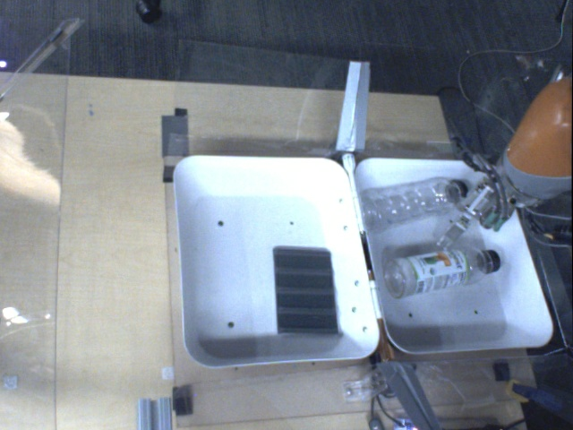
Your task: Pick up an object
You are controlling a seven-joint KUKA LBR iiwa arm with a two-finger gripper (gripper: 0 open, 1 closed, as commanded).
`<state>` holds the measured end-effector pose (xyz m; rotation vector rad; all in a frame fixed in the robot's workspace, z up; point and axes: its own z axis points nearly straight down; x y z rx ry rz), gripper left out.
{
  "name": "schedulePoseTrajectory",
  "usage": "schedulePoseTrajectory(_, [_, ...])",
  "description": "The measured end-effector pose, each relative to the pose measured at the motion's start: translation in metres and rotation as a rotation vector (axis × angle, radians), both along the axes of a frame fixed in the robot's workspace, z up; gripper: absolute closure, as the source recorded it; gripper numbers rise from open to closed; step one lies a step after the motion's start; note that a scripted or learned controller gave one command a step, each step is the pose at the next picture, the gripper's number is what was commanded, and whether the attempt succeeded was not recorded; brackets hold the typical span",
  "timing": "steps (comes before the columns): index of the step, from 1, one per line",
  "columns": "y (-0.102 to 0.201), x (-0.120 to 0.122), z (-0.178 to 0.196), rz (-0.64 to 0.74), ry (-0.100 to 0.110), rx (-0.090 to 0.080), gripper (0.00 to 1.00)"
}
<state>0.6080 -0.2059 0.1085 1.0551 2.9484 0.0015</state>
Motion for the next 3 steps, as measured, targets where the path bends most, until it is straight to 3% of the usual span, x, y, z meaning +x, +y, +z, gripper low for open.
schedulePoseTrajectory(1, [0.013, 0.004, -0.010, 0.003, 0.015, -0.011, 0.00])
schedulePoseTrajectory(2, [0.027, 0.023, -0.015, 0.052, 0.011, -0.008, 0.00])
schedulePoseTrajectory(3, [0.019, 0.047, -0.023, -0.207, 0.018, 0.001, 0.00])
